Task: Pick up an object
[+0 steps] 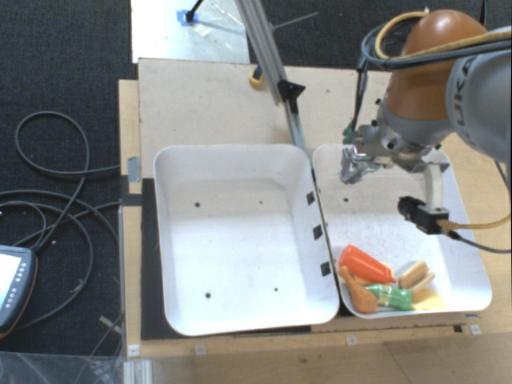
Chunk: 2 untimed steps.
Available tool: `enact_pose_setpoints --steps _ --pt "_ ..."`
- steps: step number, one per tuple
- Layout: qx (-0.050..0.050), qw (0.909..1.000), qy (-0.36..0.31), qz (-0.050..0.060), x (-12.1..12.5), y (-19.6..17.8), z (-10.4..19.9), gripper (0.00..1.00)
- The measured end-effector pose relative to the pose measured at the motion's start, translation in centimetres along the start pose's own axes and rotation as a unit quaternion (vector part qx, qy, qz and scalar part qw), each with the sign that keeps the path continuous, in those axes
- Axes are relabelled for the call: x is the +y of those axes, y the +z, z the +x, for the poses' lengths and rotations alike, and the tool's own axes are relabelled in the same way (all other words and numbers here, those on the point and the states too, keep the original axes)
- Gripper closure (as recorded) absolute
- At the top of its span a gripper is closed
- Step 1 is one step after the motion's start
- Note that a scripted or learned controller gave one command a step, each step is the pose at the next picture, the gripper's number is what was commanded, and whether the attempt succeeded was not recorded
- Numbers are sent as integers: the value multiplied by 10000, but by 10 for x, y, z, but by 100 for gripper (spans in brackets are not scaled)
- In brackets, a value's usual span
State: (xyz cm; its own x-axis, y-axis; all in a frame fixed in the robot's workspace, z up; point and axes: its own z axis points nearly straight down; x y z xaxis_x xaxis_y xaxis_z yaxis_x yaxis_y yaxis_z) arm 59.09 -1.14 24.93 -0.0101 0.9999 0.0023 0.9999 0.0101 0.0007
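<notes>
In the right bin's near corner, toys lie bunched and touching: an orange carrot-like piece, a tan drumstick shape, a green piece and what may be a bread roll. Farther back, the hand hangs over the bin's far end, well apart from them; its grip state cannot be told.

Grey arm with orange band over the right bin, gripper near its far left corner, toy foods clustered at its near edge, left bin alongside.
</notes>
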Motion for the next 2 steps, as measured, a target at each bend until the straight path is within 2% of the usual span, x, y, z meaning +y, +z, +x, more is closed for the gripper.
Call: enact_pose_setpoints --steps 1,2 --pt "-2 10000 0 -7 16 9 48 100" --pt "-1 10000 -2 -2 21 22 99 100"
